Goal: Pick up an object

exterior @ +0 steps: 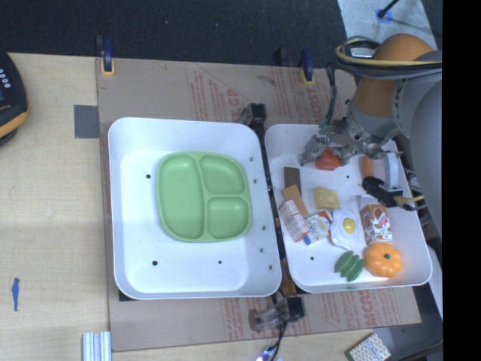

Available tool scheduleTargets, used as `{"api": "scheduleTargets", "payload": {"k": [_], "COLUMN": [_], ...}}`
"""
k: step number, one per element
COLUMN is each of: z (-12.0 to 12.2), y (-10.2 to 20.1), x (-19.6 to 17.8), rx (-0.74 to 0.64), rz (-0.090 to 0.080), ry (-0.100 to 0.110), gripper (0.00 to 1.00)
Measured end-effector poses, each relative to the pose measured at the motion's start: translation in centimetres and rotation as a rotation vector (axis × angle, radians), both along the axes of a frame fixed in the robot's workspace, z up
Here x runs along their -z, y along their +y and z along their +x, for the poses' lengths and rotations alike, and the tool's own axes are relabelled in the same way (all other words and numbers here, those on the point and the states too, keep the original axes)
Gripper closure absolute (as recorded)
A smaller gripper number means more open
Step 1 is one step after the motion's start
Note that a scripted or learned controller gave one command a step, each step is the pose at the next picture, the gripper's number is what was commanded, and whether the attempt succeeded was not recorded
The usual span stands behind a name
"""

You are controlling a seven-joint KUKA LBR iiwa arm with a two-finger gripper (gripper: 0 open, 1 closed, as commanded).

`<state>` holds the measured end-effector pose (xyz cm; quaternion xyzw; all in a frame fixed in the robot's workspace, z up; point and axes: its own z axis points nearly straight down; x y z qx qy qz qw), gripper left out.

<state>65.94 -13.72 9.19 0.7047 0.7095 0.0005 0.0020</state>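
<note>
At left, a green plate [203, 196] lies in the left bin [128, 262]. Right bin [301, 277] holds mixed items (pumpkin [382, 261] at front right). Gripper [325, 150] sits at the rear, touching a red object [328, 161]; grip cannot be confirmed.

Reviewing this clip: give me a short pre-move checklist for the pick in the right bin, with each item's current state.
1. Gripper over the right bin: ok.
2. Red item lies right by the gripper: ok.
3. Red item held between the fingers: cannot tell.
4. Other candidates free in the bin, such as the orange pumpkin, green pepper and fried egg: ok.
5. Green divided plate lies in the left bin, away from the arm: ok.
</note>
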Motion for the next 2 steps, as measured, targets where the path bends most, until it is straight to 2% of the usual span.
{"api": "scheduleTargets", "payload": {"k": [1,2], "z": [-0.3,-3.0], "y": [0.0,8.5], "x": [-1.1,-10.6], "rx": [-0.002,-0.003], "rz": [0.001,0.005], "ry": [0.007,0.001], "gripper": [1.00,1.00]}}
